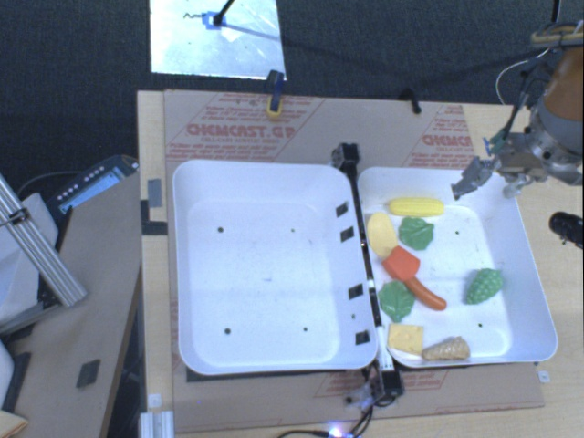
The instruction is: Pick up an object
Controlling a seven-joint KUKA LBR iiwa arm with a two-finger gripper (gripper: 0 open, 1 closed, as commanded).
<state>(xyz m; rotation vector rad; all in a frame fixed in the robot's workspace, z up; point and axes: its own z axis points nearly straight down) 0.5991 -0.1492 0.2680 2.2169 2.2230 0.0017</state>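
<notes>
left bin (265, 272) bare, right bin (511, 272) cluttered

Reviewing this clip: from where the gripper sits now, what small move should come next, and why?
Probably a short move toward the camera view's left and down, toward the yellow corn. The gripper hangs at the right bin's far edge, holding nothing, and the corn is the closest item, lying apart from the green piece beside it.

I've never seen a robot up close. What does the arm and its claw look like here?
The arm is grey metal with an orange band near its top. A thin cable loops beside it. At its end sits a small grey gripper with dark, slim fingers.
</notes>
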